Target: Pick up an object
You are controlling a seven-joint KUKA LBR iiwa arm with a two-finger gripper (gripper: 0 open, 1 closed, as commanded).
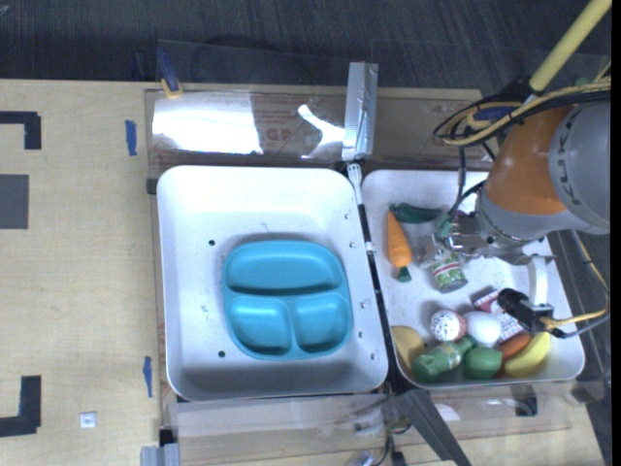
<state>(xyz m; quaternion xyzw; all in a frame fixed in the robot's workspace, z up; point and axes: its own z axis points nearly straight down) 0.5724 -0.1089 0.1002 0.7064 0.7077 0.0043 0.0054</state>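
The right bin holds several toy foods. An orange carrot lies near its left wall, with a dark green piece above it. A small can with a green label sits mid-bin. Along the front edge lie a speckled ball, a white egg, green vegetables, a yellow piece and a banana. My gripper hangs low in the bin, just above the can and to the right of the carrot. The wrist hides its tips.
The left bin holds a blue divided tray. A clear wall and a metal post stand behind the bins. Cables and a yellow rod run over the back right. The grey arm with its orange band covers the right bin's back right.
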